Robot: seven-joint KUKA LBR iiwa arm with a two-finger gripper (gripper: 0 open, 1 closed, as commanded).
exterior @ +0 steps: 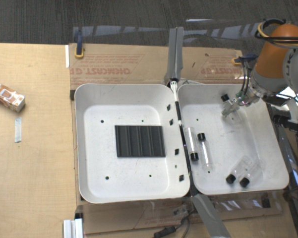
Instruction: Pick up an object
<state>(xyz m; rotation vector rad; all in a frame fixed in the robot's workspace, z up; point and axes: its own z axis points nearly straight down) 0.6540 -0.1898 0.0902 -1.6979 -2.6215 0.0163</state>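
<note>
Camera view: my gripper (231,104) hangs over the right bin's (268,133) far corner, and I cannot tell how it is set.
Nearest me in that bin lie two clear vials (242,173) with black caps, side by side near the front wall; two longer tubes (201,145) rest by the divider, well apart from my gripper. Across it, the left bin (89,133) holds a dark ribbed tray (140,141). Far left on the counter (29,172) sits a small carton (9,97).
</note>
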